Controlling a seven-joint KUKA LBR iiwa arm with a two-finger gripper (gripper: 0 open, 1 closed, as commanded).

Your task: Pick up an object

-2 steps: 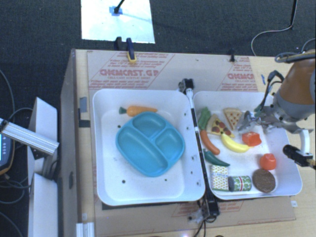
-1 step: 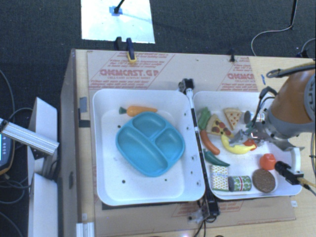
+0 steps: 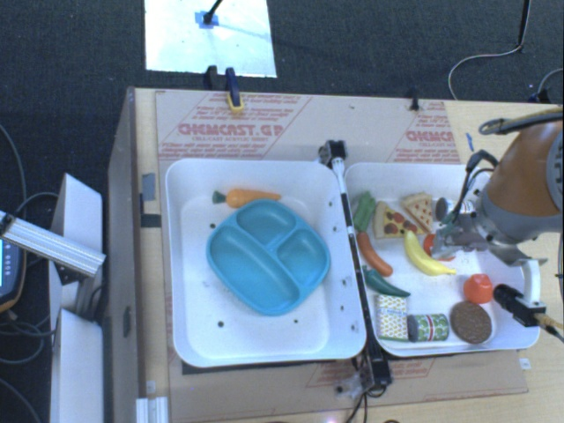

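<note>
The right bin [image 3: 507,346] holds several toy foods. A yellow banana [image 3: 426,258] lies in its middle, with a small red piece [image 3: 432,246] right beside it. My gripper [image 3: 447,234] hangs low over that red piece and the banana's right end, at the tip of the grey and orange arm [image 3: 529,188] coming in from the right. Two pizza slices [image 3: 394,220] lie just left of the gripper. A red-orange tomato [image 3: 478,287] and a brown cookie [image 3: 473,322] lie nearer the front.
Along the right bin's left side lie a green vegetable [image 3: 364,210], a red sausage [image 3: 374,254], a dark green pepper [image 3: 384,281], a small box [image 3: 392,315] and a can [image 3: 428,327]. The left bin [image 3: 189,263] holds a blue divided plate [image 3: 267,256] and a carrot [image 3: 251,197].
</note>
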